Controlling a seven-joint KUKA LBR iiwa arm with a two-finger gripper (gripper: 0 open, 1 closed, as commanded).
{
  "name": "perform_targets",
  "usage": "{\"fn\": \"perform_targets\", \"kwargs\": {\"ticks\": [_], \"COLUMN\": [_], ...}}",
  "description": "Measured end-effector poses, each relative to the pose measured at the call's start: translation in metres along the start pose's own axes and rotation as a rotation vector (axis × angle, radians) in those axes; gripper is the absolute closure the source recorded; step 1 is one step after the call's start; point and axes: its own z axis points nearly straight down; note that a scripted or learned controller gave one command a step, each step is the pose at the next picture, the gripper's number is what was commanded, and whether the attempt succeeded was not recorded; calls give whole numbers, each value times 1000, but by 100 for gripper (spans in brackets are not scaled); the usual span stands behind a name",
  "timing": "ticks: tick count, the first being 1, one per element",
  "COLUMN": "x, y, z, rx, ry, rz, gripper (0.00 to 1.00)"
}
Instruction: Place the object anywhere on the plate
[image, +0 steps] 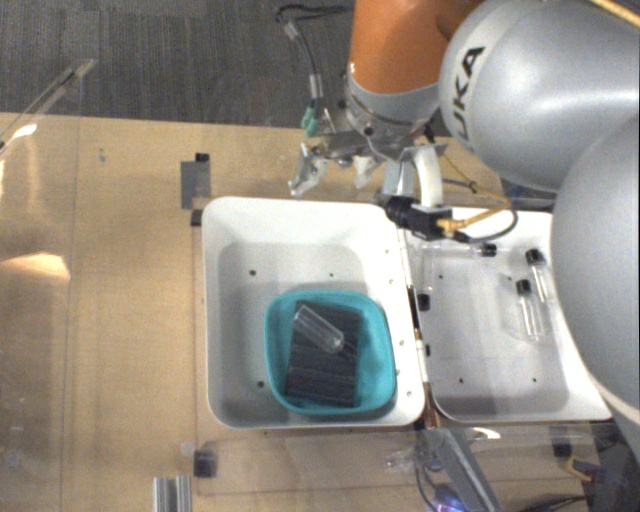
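Teal plate (378, 375) in left bin (230, 330), near front edge.
Plate carries dark ribbed block (320, 375) with clear tube (318, 327) on top; right bin (480, 340) holds two vials (530, 300); gripper (352, 170) above back rim, state indeterminate.

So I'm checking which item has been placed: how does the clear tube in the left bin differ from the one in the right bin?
The left tube lies on a dark ridged block in the teal plate; the right tube lies on the bare bin floor. The left tube sits slanted and looks stubbier; the right one looks thinner, with dark ends. Both are clear.
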Motion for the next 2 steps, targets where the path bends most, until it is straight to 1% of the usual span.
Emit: {"fn": "perform_targets", "kwargs": {"ticks": [1,2], "x": [-53,-120], "y": [-45,-116], "z": [-128,-127], "rx": [-9,-6], "ry": [-2,-3], "rz": [56,75], "gripper": [0,0]}}
